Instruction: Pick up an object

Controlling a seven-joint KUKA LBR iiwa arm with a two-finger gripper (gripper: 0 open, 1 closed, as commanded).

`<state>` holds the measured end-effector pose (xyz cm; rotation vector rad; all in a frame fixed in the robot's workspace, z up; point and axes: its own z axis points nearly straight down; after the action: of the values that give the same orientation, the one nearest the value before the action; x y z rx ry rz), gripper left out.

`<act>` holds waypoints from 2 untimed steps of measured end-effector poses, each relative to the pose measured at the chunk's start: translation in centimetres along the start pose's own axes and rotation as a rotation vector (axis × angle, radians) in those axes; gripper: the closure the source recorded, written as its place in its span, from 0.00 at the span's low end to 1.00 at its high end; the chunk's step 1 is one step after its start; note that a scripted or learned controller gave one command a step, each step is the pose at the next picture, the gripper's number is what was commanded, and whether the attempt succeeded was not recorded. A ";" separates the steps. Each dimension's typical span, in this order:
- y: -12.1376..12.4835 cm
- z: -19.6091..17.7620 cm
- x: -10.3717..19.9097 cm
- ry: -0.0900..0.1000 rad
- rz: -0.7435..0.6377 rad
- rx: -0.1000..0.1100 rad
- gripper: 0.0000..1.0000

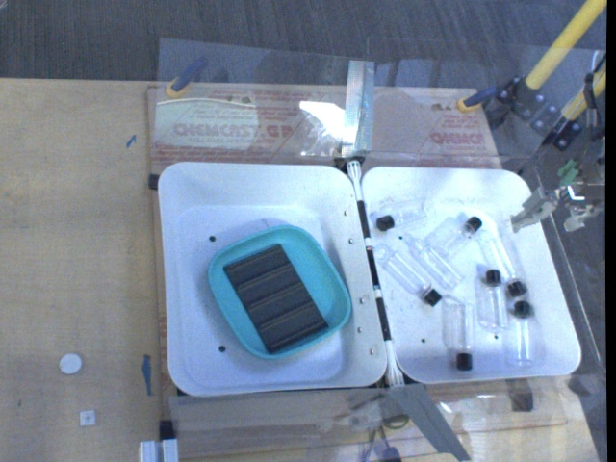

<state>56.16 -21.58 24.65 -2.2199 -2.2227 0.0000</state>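
On your left, the left bin (183,258) holds a teal tray (327,287) lying flat, with a dark ribbed block (275,297) resting inside it. Beside it, touching along the middle seam, the right bin (549,354) holds a scatter of clear vials (445,242) with black caps, lying on their sides across its floor. The tool (553,205) hangs over that bin's right rim; you cannot tell whether it is apart or together.

A pale wooden bench (77,258) meets dark grey carpet floor (289,8) behind.
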 end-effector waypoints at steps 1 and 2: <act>-3.0 10.5 2.0 0.000 -0.012 0.000 0.00; -2.2 15.0 0.5 0.010 -0.021 -0.005 0.00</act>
<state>53.96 -21.12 9.63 -2.1937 -2.2434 -0.0158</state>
